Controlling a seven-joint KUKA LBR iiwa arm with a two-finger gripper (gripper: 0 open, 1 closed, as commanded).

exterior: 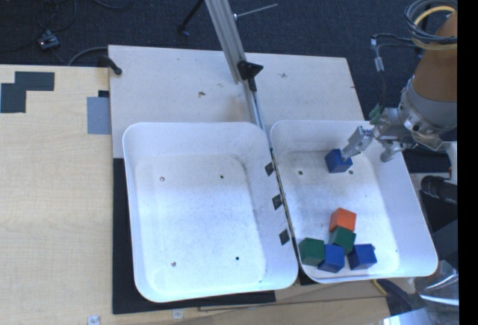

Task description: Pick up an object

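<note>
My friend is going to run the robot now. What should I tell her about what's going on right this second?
Tool: low in the right bin, its tip right at a lone blue cube near the bin's far end. Whether it has a grip on the cube is not clear from this view.
Other blocks: an orange cube, two green cubes and two more blue cubes are bunched at the near end of the same bin.
Done: the tool has reached a cube.
Left: grip it for sure and lift it out.
</note>
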